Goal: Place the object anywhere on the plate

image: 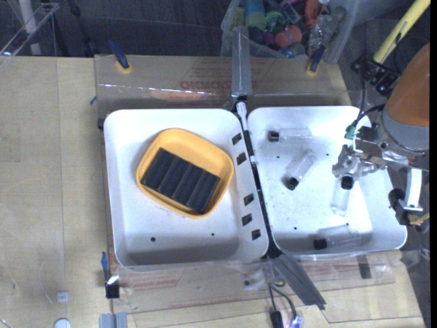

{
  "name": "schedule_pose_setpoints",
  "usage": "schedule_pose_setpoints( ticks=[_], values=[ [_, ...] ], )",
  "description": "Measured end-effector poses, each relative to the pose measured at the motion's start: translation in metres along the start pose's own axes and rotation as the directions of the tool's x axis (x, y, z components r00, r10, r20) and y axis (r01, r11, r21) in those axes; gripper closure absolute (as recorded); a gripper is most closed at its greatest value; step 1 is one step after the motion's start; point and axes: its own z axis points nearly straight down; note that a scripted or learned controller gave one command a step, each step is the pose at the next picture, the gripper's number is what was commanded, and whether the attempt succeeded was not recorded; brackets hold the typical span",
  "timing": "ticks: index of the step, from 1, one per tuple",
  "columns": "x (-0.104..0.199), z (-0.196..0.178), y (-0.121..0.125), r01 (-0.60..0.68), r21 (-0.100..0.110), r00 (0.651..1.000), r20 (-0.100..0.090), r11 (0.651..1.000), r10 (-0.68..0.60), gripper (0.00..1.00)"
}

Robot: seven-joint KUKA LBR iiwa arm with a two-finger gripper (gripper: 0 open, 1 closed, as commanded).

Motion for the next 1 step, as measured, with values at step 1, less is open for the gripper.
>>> schedule_pose_setpoints(
  ticks=[1],
  values=[
    [0.0595, 0.0222, -0.0077, 0.272, 0.003, 0.962, -0.003, 0.962, -0.272, 1.0]
  ],
)
